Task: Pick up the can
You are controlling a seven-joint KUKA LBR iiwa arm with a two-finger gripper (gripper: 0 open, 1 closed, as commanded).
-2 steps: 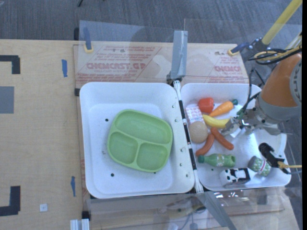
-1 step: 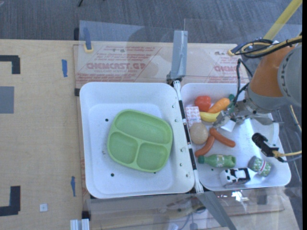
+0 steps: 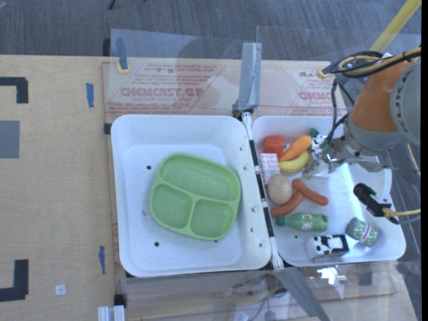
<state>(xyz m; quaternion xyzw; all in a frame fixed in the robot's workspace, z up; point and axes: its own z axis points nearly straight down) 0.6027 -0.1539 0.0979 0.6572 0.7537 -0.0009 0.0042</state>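
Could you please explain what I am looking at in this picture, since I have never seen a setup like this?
This is one camera fixed above a bench, looking down at a slant. The grey and orange machine on the right is a robot arm; its gripper hangs over the right bin. Whether it grips anything cannot be told from here. That bin holds toy food: a banana, a carrot, a potato, sausages, a green bottle and the small green can it should pick up, which lies near the front corner. The left bin holds a green divided plate.
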